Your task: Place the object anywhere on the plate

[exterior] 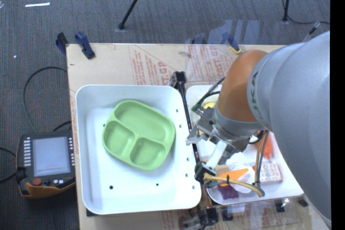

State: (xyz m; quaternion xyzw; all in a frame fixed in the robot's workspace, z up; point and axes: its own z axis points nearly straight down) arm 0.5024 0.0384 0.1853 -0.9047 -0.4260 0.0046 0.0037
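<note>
Objects (237,176) lie jumbled in the right bin (291,183), where the hand (207,168) hangs low, grip unreadable, presumably to pick one for the green plate (139,134) left.

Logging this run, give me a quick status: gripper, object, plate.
Gripper low over the right bin, amid small items. Nothing seen held. Green plate in left bin, nothing on it. Bin walls between gripper and plate.

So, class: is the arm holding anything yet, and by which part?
It cannot be told: the gripper is low in the right bin among cluttered objects.
</note>
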